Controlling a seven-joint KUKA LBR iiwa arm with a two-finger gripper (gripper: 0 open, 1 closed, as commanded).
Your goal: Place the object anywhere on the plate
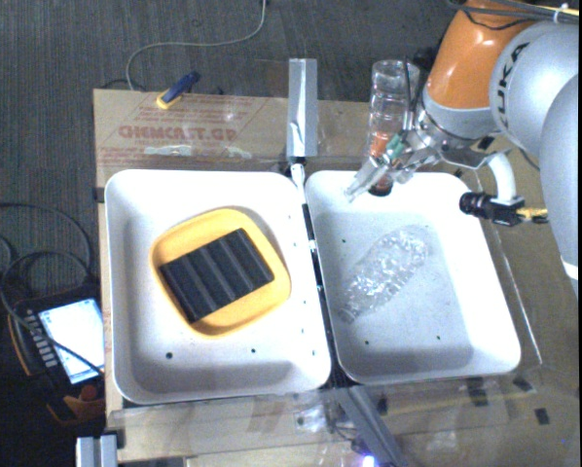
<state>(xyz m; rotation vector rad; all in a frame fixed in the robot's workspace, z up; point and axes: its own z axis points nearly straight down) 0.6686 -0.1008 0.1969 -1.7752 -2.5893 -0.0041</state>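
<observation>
Over right bin's (486, 358) far edge I see pincer (383, 178), grip state unclear, clear bottle (388, 100) upright at it; yellow plate (220, 270) in left bin (135, 358).

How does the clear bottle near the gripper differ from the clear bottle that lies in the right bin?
The upper bottle stands upright beside the gripper, above the right bin's far edge; the crushed bottle lies flat on that bin's floor. The upper bottle keeps its round shape, while the lying one looks flattened and crumpled. Both are clear plastic.
</observation>
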